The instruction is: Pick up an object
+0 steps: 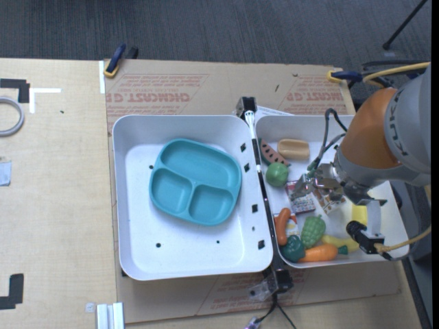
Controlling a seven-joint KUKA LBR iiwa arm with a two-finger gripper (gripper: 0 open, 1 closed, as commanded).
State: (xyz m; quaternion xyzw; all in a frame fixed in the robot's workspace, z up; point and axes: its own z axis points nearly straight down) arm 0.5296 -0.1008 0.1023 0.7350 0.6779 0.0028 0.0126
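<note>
- Overhead, the arm [391,139] reaches in from the right, its grey body and orange band filling the space above the right bin [392,249], with the wrist bent down toward the bin's middle.
- At its lower end, the gripper [310,189] sits low among the toys, just right of a green round toy [277,174] and above a green bumpy toy [313,229].
- Whether the claw is parted, clenched or clasping anything cannot be told; cables and metal parts crowd that spot.
- A small patterned piece [301,202] lies right under the gripper, touching or nearly so; it is unclear which.
- Toys crowd the right bin: a tan bread-like piece [293,148] near the top, a dark red piece [272,153] beside it, an orange carrot [321,253] along the bottom edge, a dark green toy [291,248] just left of the carrot, and a yellow piece [332,240] just above the carrot.
- Beside it, the left bin [130,204] holds a teal divided plate [195,181], lying flat near its centre, well apart from the gripper.
- Both bins rest on brown cardboard [164,88] laid over the bench.
</note>
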